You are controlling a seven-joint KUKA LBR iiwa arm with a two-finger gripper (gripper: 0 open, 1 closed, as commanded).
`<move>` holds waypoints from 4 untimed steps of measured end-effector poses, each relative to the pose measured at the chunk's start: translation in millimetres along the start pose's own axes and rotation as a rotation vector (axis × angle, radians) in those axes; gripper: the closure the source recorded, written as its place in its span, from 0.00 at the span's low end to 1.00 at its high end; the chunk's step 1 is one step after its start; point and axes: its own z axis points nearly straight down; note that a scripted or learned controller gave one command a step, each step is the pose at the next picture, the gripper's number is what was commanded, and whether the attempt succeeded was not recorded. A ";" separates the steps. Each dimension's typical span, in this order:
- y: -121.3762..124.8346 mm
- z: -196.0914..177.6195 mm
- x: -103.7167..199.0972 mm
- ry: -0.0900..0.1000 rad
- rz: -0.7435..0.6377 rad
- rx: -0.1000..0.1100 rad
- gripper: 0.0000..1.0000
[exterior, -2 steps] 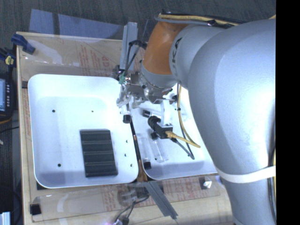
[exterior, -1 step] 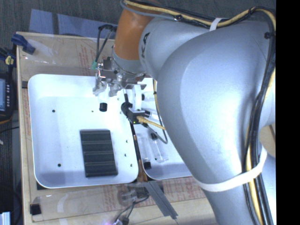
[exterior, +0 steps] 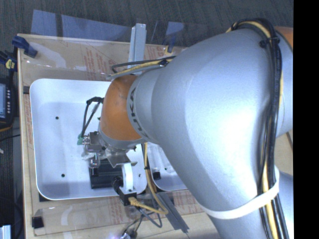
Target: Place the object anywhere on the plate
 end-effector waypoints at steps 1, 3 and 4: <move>-3.6 -81.1 35.2 0.000 -0.332 -0.009 1.00; -25.9 -74.8 48.8 -0.001 -0.457 -0.007 1.00; -23.3 -83.5 -28.9 0.001 -0.310 -0.004 1.00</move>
